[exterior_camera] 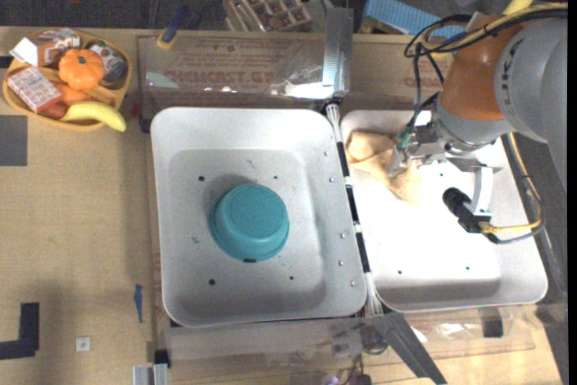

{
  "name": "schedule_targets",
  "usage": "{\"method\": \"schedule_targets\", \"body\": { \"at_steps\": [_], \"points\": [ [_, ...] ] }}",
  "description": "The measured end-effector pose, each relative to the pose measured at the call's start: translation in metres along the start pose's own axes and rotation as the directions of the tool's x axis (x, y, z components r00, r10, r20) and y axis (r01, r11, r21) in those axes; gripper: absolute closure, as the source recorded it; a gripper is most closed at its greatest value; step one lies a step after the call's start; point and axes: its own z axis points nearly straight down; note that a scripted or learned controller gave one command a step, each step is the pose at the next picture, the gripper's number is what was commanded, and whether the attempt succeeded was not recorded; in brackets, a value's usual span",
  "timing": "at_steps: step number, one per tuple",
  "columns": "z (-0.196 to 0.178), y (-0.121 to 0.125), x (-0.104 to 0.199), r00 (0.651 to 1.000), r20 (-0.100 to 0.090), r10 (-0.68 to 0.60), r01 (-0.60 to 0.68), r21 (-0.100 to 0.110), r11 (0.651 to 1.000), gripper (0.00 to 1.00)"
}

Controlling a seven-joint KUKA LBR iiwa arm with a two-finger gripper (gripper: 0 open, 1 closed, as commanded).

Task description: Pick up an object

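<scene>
The arm's claw (403, 149) sits low in the right bin (451, 284), pressed into a crumpled tan cloth (374, 153) at that bin's upper left corner, its opening impossible to tell, while a teal bowl (250, 221) lies upside down in the left bin (180, 149).

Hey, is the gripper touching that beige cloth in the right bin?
Cannot tell. In the camera view the gripper overlaps the beige cloth, hiding any contact.

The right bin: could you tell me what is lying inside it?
Inside the right bin lies a crumpled tan cloth at the back left corner. The gripper and arm cover the cloth's right part, so anything beneath them is hidden.
</scene>
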Motion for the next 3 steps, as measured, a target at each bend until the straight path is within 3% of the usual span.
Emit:
{"method": "schedule_targets", "body": {
  "at_steps": [1,2,3],
  "points": [
    [-0.08,0.053,0.037,0.99,-0.005,-0.143,0.143,0.017,0.99,1.0],
    [-0.186,0.041,0.061,0.987,-0.006,-0.163,0.163,0.015,0.986,1.0],
    [-0.226,0.005,0.078,1.0,-0.004,-0.004,0.004,0.019,1.0,1.0]
  ]
}}
